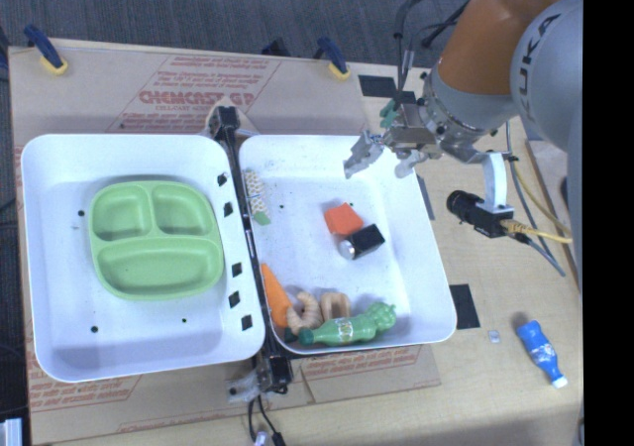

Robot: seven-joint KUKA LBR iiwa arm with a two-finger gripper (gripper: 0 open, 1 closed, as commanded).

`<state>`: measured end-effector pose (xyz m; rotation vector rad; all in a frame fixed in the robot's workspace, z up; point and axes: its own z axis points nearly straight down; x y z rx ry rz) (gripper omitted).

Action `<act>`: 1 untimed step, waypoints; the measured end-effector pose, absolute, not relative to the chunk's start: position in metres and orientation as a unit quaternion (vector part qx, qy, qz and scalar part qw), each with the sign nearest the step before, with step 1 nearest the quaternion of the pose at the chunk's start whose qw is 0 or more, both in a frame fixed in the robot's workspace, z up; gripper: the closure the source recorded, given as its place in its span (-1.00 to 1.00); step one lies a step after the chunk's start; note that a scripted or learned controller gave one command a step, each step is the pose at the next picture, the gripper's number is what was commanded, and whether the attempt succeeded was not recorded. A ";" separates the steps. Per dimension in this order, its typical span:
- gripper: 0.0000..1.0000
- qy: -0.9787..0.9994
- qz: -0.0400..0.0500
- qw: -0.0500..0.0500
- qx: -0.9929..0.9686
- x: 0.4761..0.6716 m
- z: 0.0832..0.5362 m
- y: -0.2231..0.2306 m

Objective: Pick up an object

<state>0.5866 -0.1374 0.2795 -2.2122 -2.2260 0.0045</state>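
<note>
Evidently no object has yet been taken: the gripper point(381, 159) is seen above the upper edge of the right bin point(421, 236), its two fingers spread apart with nothing between them. The likeliest candidates are found just below and to its left, near the bin's middle: an orange block point(343, 219) and, touching its lower right corner, a small black cylinder point(363, 240) with a pale end. The block is judged to be light, stiff and flat-sided, so it could be pinched across its two free opposite faces with little risk of slipping; the side against the cylinder is better avoided. The cylinder is judged to be hard and smooth and may roll out of a poor pinch, so it would best be taken across its round body. Along the bin's lower wall a carrot point(275, 296), some pale rings point(319, 308) and a green bottle-shaped toy point(349, 328) are crowded together, which is thought to make a clean hold harder there. A green divided plate point(156, 238) is seen in the left bin point(50, 335).
</note>
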 end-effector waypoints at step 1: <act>-1.00 -0.770 0.002 0.003 -0.637 0.596 0.147 -0.153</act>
